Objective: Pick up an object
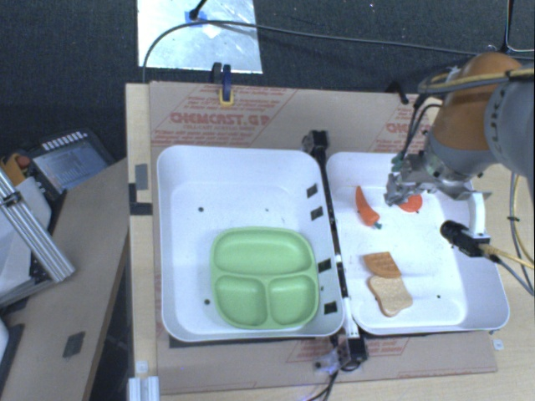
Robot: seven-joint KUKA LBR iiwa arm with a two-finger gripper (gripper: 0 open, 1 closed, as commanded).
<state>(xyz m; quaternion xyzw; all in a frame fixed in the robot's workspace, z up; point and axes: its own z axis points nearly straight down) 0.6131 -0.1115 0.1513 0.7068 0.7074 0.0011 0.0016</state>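
While jaws (399,192) state unclear, two bins (251,161), one green tray (263,276), one carrot (365,207), two bread pieces (386,281).

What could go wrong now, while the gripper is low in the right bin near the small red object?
1. The gripper sits over the small red object, which is partly hidden; a grasp could miss or only nudge it.
2. The carrot lies close by, so the gripper might push it aside.
3. The red object lies toward the back of the right bin, so a push could slide it against the wall, where gripping seems harder.
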